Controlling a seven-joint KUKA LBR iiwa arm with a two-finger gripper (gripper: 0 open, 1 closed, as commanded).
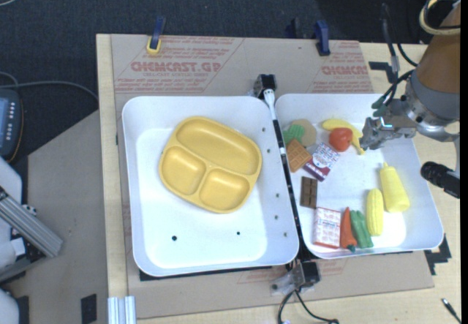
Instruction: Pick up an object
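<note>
Far to the gripper's left, across the divide between the two bins, the left bin (146, 169) carries a yellow divided plate (210, 164) with three compartments, lying flat and a little turned on the white floor. Closer in, just past the seam, the right bin (431, 231) begins, and its nearest items to the left of the gripper form a loose cluster: a small green piece (296, 130) at the top, an orange-brown cracker-like square (297, 155) just below it, and a dark brown bar (308, 191) lower still. Between that cluster and the gripper lies a white and red packet (322, 161), tilted, with a red tomato (340, 139) touching its upper end. A yellow banana-shaped piece (341, 126) curves over the tomato, its right end reaching almost to the gripper. The gripper (374, 133) itself hangs over the upper part of the right bin, just right of the tomato and banana; its dark metal head faces down and left, but whether the fingers are spread or closed cannot be made out, and nothing can be seen held. Below the gripper and toward the near rim lie a red and white wrapper (327, 227), an orange carrot (346, 227), a green pod (360, 228) and a corn cob (374, 212) side by side. A second, fatter yellow cob (394, 189) lies below and slightly right of the gripper.
</note>
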